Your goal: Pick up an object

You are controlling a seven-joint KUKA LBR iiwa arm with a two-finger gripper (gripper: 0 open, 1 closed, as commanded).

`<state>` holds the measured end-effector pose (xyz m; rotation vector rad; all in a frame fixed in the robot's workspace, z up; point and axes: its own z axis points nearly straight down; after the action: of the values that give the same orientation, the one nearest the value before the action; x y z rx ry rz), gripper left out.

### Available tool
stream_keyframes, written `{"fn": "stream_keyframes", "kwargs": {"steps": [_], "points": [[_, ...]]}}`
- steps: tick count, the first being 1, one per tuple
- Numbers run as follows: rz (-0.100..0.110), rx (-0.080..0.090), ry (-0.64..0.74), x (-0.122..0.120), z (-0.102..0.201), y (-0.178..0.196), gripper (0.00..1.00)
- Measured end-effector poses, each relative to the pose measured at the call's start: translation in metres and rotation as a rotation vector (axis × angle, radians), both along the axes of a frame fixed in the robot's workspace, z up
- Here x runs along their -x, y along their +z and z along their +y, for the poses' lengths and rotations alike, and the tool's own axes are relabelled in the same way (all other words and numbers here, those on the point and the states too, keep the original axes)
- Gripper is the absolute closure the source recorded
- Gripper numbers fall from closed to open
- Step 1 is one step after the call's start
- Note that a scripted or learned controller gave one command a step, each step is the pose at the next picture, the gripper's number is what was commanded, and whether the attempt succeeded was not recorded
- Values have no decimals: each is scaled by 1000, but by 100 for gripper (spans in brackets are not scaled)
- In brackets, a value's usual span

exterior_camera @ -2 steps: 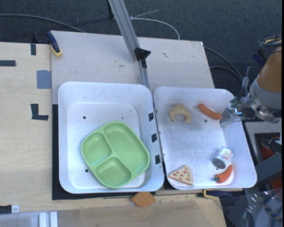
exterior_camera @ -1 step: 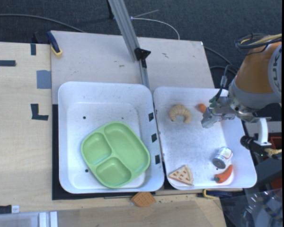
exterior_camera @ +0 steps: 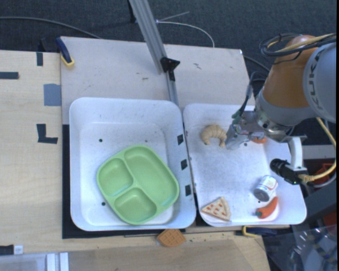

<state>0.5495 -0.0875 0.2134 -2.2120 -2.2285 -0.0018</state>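
Observation:
In the right bin (exterior_camera: 231, 168) lie a tan croissant (exterior_camera: 213, 134) near the back left, a pizza-slice toy (exterior_camera: 216, 209) at the front, a small silver can (exterior_camera: 265, 187) and an orange-red carrot-like toy (exterior_camera: 268, 209) at the front right. My gripper (exterior_camera: 233, 140) hangs low over the bin just right of the croissant, close beside it. A small orange bit (exterior_camera: 259, 141) peeks out beside the wrist.
The left bin (exterior_camera: 85, 151) holds a green divided plate (exterior_camera: 138, 183). A waffle-like cookie (exterior_camera: 170, 238) lies outside the bins at the front. A grey pole (exterior_camera: 151, 27) slants across the back. A black part with cable (exterior_camera: 286, 171) sticks out at the right.

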Motion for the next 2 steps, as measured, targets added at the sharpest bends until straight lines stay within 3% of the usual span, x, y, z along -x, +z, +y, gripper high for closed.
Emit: {"fn": "stream_keyframes", "kwargs": {"steps": [2], "points": [[2, 0, 1, -2, 108, -3, 100]]}}
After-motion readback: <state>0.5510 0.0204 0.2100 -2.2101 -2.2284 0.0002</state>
